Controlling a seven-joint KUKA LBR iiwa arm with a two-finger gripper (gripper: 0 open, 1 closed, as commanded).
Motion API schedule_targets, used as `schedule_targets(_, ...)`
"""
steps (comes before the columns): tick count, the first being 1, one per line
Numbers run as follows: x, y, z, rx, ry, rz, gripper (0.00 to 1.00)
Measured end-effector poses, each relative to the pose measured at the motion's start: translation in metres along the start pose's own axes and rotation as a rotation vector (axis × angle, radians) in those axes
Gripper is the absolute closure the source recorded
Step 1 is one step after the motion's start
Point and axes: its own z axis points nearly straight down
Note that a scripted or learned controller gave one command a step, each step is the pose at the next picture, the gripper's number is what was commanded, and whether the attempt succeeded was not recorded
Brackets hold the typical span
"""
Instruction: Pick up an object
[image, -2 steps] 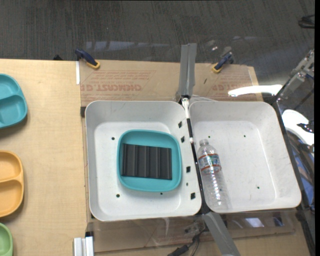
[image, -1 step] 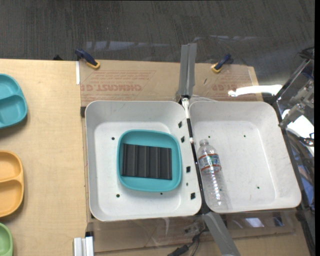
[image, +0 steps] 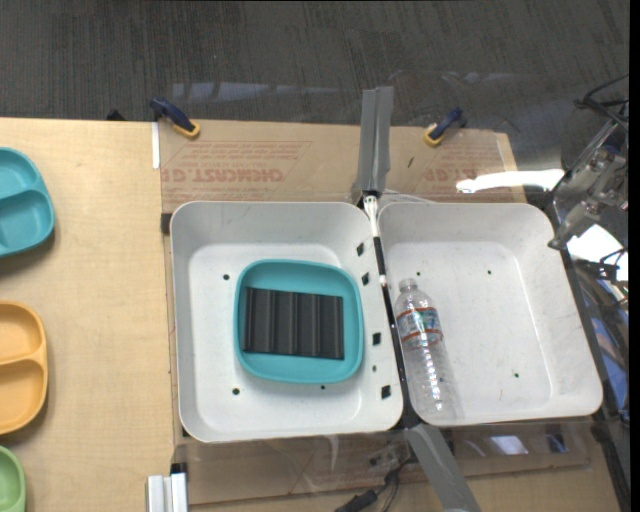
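Two white bins sit side by side on cardboard clamped to the bench, prob so nothing slides when the arm pushes in. Landmark = centre divider (image: 376, 250) btwn the bins. Just right of it, in the right bin (image: 520, 300), a clear water bottle (image: 420, 345) lies on its side, cap end up toward the divider, body running down along the bin's left wall; looks like it rolled into that edge, which would make a grasp tight on the wall side. Left of the divider, left bin (image: 200, 330) holds a teal tray (image: 298, 322) w/ dark ribbed insert, flat, centred, low profile so harder to pinch. Arm hardware (image: 595, 190) sits far right of the divider, past the right bin's upper right corner, well apart from both objs; gripper state can't tell, parts too cluttered. Nothing lifted yet; bottle seems the likelier target.
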Motion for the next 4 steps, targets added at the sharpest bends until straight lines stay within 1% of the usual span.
schedule_targets(1, 0.016, 0.011, 0.087, 0.0, 0.004, -0.05, 0.0)
schedule_targets(2, 0.041, -0.014, 0.062, 0.0, 0.001, 0.005, 0.0)
schedule_targets(3, 0.058, -0.027, 0.028, 0.0, -0.002, 0.066, 0.0)
schedule_targets(4, 0.057, -0.026, 0.018, -0.001, -0.006, 0.065, 1.0)
